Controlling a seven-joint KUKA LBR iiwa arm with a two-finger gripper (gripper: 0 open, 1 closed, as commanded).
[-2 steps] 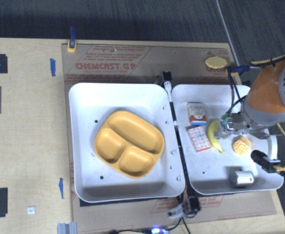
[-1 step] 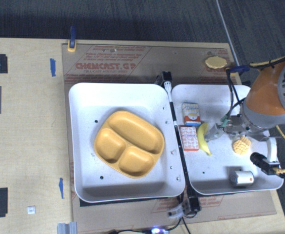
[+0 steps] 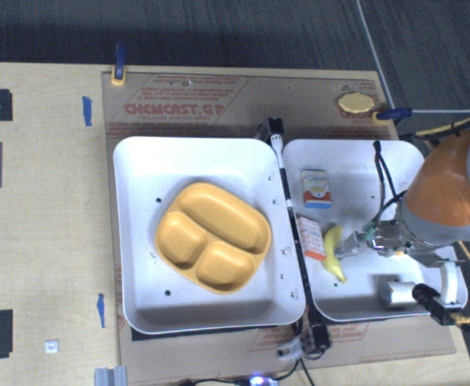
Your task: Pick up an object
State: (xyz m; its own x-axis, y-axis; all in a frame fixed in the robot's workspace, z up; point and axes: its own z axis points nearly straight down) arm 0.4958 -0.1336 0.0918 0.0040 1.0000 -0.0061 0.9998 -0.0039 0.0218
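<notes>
The gripper [image 3: 352, 246] reaches leftward inside the right bin [image 3: 355, 166], its slim metal fingers [image 3: 345, 248] ending right against the yellow banana [image 3: 332, 252]. At this slant I cannot tell whether they are spread or pressed together, nor whether the fruit sits between them. The banana is a small, smooth, curved piece, lying lengthwise near the bin's left wall. Just to its left lies a flat printed packet [image 3: 311, 237], reddish and white, slightly tilted. Farther up the same bin stands a small white carton [image 3: 316, 189] with a blue and orange label. Behind the gripper the wrist widens into a glossy orange band [image 3: 445, 185] on the grey arm, with black cable looping over it. The left bin [image 3: 134, 215], shallow, white and round-cornered, holds a mustard-yellow moulded tray [image 3: 211, 236] with three smooth rounded compartments, set at a slant. Both bins rest on a brown cardboard sheet [image 3: 218, 103] with faint red lettering.
</notes>
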